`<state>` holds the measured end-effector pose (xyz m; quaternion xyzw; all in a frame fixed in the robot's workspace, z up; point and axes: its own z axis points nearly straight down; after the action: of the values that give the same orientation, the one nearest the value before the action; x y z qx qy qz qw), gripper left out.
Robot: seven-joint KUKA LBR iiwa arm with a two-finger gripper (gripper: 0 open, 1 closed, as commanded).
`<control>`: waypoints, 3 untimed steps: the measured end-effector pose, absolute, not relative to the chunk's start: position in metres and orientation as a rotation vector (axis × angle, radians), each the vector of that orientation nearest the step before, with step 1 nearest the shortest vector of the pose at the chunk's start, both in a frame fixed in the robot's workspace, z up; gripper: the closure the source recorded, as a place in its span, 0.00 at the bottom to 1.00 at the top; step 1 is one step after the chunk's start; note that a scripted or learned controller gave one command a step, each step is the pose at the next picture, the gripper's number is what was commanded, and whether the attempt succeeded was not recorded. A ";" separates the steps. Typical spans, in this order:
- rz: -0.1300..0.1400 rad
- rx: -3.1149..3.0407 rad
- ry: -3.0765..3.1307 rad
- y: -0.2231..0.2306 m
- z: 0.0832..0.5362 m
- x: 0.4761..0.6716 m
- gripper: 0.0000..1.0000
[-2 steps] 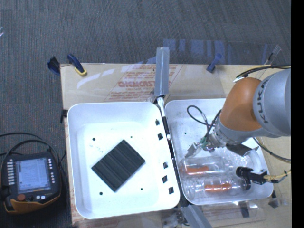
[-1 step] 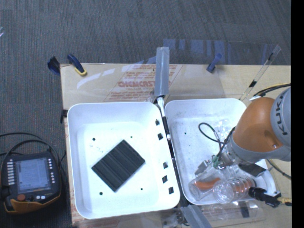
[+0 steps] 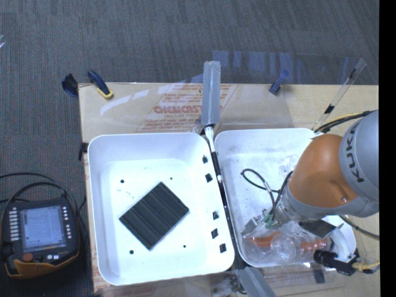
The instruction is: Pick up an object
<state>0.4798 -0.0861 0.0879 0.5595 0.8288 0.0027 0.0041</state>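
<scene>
in the right bin (image 3: 235,142), the hand (image 3: 267,220), grip unclear, hangs just above a clear bottle (image 3: 278,245).

Pale wooden bench (image 3: 124,107) bearing two shallow white bins side by side, left bin (image 3: 99,166) at nine o'clock, right bin (image 3: 260,138) at three o'clock.
</scene>
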 end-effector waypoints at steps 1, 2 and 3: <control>-0.003 2.101 2.342 -0.110 0.085 0.528 0.00; 0.006 2.010 2.409 -0.105 0.087 0.478 0.00; 0.006 2.020 2.409 -0.105 0.094 0.478 1.00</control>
<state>0.4782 -0.1052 0.0941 0.6426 0.7662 0.0018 -0.0012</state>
